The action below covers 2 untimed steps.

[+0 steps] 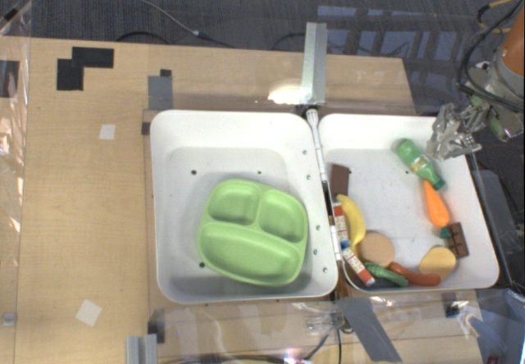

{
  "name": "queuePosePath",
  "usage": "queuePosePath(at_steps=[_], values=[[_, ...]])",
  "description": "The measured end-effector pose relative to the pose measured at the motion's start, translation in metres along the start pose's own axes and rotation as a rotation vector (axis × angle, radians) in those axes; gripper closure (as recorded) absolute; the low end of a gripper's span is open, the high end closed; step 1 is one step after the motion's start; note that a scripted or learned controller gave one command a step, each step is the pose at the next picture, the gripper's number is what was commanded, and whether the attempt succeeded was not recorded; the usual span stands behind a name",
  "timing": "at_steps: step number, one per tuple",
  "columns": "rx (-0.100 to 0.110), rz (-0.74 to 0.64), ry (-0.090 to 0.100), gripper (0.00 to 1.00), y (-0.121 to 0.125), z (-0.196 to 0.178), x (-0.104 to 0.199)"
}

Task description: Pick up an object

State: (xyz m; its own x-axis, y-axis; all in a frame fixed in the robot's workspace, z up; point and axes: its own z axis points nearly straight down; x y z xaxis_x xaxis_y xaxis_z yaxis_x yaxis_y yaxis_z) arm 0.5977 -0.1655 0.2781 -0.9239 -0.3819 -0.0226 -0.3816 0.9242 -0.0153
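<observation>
Pale wooden bench (90,215) carries two shallow white bins. You see the metal two-finger gripper (454,134) over the right bin's (385,141) far right edge, just beside the green plastic bottle (420,161); its grip you cannot tell. A green sectioned plate (253,231) lies in the left bin (176,190).

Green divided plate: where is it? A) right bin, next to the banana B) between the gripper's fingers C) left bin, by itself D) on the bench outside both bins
C: the green divided plate lies flat in the left bin; the banana and the other toy food are in the right bin.
</observation>
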Motion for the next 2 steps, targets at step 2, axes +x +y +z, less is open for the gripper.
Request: queuePosePath(at_steps=[2], values=[[-0.024, -0.226, 0.022, 1.0, -0.06, 0.162, -0.046]])
